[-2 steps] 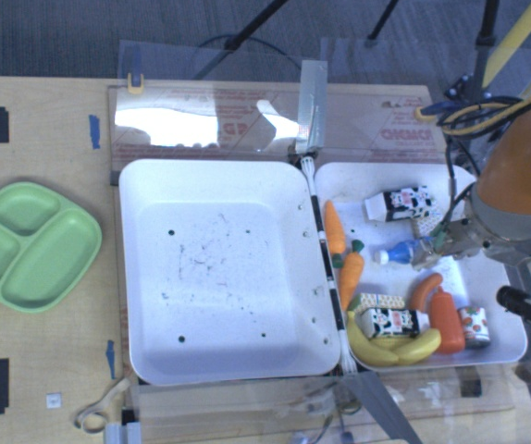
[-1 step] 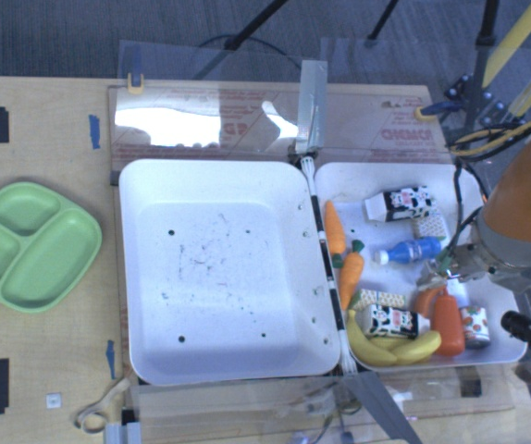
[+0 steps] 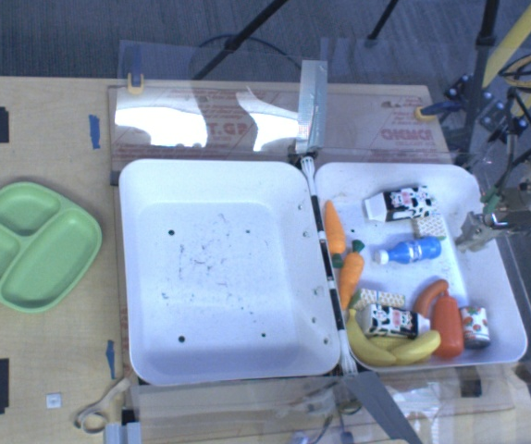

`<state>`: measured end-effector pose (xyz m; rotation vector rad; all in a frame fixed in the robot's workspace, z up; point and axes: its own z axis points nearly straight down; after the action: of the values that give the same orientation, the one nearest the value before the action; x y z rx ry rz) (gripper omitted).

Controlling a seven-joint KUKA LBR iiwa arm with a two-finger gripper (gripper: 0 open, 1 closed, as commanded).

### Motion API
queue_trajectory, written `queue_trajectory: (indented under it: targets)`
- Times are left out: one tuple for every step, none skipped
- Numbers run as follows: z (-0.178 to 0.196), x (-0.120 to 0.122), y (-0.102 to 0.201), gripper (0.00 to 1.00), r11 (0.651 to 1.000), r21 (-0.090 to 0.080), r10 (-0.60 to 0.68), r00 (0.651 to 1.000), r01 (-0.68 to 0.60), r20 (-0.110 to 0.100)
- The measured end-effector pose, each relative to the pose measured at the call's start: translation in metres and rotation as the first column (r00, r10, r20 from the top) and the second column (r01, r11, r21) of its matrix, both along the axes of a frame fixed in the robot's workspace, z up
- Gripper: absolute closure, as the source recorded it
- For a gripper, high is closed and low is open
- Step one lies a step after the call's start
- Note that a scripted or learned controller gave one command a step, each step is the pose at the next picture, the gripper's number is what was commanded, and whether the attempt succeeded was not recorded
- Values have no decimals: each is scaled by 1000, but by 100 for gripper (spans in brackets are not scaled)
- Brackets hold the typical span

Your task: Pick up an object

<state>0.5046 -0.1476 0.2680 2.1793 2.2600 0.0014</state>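
The right bin (image 3: pixel 501 285) holds several items. Two orange carrots (image 3: pixel 335 228) (image 3: pixel 351 276) lie along its left wall. A cow-patterned carton (image 3: pixel 404 202) sits near the back, with a blue bottle (image 3: pixel 413 251) lying below it. At the front are a yellow banana (image 3: pixel 395 348), a second cow-patterned carton (image 3: pixel 395 320) and a red sausage (image 3: pixel 446 324). My gripper (image 3: pixel 476 231) is a grey metal shape at the bin's right rim, just right of the blue bottle and apart from it. Nothing shows between its fingers.
The left bin (image 3: pixel 215 178) lies beside the right one. A green divided plate (image 3: pixel 30 245) rests on the bench at far left. Scissors (image 3: pixel 99 413) lie near the bench's front edge. Stands and cables crowd the right side behind the gripper.
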Motion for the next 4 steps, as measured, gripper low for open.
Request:
queue_trajectory:
  targets:
    - [-24,104,-1,100,976,0,-218,976,218,-1]
    - [28,131,30,100,880,1,-475,880,475,-1]
    - [10,157,58,100,687,0,-727,687,727,-1]
    - [-20,144,136,100,811,-1,-585,811,585,-6]
